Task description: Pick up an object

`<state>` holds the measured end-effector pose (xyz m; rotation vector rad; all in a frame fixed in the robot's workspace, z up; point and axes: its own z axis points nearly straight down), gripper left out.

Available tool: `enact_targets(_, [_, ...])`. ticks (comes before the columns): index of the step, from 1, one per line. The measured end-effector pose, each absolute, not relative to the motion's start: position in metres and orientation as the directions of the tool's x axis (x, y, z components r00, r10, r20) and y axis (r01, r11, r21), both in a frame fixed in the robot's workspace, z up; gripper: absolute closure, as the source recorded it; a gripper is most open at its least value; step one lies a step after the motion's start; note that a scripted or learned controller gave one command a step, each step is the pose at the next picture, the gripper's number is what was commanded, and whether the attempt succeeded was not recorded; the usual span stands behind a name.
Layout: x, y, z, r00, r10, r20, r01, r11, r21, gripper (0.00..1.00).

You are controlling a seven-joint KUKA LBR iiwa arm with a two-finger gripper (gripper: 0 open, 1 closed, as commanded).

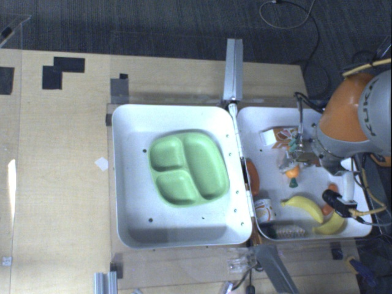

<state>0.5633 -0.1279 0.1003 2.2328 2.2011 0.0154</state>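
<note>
Starting well left of the fingers, you are seeing a green tray [187, 167] with three compartments lying in the left bin [131, 225]; no writing is readable on it. Moving right, just inside the right bin [260, 118], a small can [263, 210] is sitting below-left of the fingers, its label too small to read. A printed packet [278, 136] is lying just left of the fingers, its print not legible. The fingers [295, 162] are hanging near a small orange piece [293, 173]; you cannot tell how wide they are standing. Below them, a banana [312, 212] is lying with its long axis running left to right, curving upward at the right end. The arm [352, 112] is reaching in from the right, above the table [55, 182].
</note>
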Motion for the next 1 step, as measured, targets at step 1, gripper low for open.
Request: enact_targets(1, [0.6150,-0.0728,0.2595,0.027,1.000,-0.001,1.000,-0.027,0.005,1.00])
